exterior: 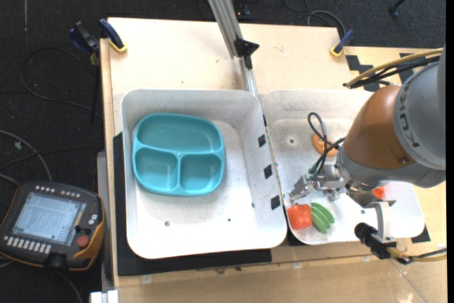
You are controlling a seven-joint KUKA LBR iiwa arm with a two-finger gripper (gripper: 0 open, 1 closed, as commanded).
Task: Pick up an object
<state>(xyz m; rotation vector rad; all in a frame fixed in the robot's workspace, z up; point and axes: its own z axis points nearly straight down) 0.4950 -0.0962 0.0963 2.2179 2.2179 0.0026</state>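
Over the right bin [284, 106], the fingers [306, 184] hang — spread uncertain — beside a red-and-green object [312, 216].

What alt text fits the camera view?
A grey and orange robot arm reaches into the right bin, its gripper just above a red object and a green object. The left bin holds a teal divided tray.

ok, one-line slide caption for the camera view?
KUKA arm's gripper hovers above a red block and green object in the right white bin; teal three-compartment plastic tray in the left.
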